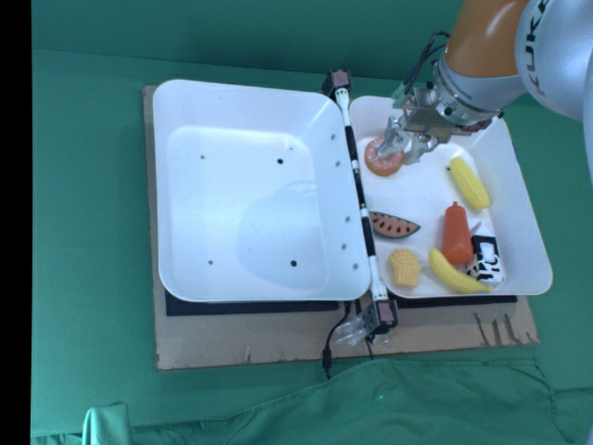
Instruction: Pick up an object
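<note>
In the right bin's (523, 235) upper-left corner lies a round orange slice (382, 159), flat, no clear long axis. My claw (400, 146) sits over its one-o'clock edge; whether it grips, I cannot tell. A corn cob (469, 184) at four o'clock runs eleven-to-five.

Grey KUKA arm (561, 40), black KUKA lettering, orange band above wrist, black cable, metallic pincer (400, 146)

Open floor across the left bin (250, 202); right bin (519, 239) crowded (corn (469, 184), bottle (456, 235), banana (457, 274)).
</note>
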